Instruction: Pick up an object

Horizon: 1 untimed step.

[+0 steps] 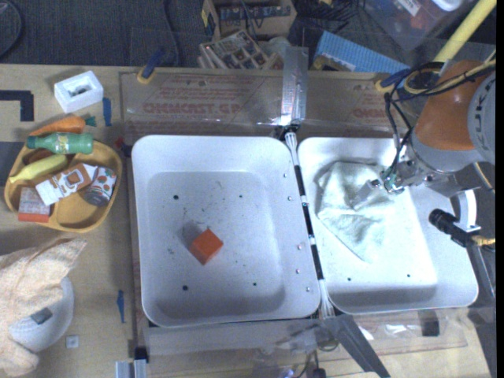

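Arm: the grey arm [453,144] with its orange band [447,120] reaches in from the right edge of the worktop [102,250], over the upper right corner of the right bin.
Pincer: the pincer [368,196] hangs low over the upper left part of the right bin, its tip right at the white cloth; whether it is wide or narrow cannot be told, since the tip blends into the pale fabric.
White cloth: a crumpled white cloth [346,211] lies in the left half of the right bin, running from near the upper left corner down toward the middle of the bin floor; it looks to be touching the pincer tip, but nothing shows it gripped.
Orange block: a small orange block [208,246] sits on the floor of the left bin, near the middle, slightly toward the lower edge, well apart from the pincer.
Left bin: the left bin [150,164] shows dark specks on its floor around the block.
Right bin: the right bin [441,290] stands just beside the left one, their rims meeting along the middle.
Yellow bowl: a yellow bowl [79,220] of toy groceries sits near the left edge of the worktop.
Towel: a peach towel [35,270] lies at the lower left corner.
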### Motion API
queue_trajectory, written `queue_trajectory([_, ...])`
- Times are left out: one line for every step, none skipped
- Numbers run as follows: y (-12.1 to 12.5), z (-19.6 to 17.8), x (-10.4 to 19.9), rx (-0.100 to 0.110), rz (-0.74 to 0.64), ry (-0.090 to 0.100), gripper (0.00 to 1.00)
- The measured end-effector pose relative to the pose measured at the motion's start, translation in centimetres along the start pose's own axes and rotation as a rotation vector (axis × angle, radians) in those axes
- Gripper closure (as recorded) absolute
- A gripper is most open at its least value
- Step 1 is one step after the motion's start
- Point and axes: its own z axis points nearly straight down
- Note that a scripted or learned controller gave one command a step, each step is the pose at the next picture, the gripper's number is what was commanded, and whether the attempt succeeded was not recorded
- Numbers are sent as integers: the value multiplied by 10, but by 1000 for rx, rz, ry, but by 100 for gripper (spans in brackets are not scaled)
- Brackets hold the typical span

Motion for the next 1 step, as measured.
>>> queue_trajectory([48,11,28,-8,-15,-7,0])
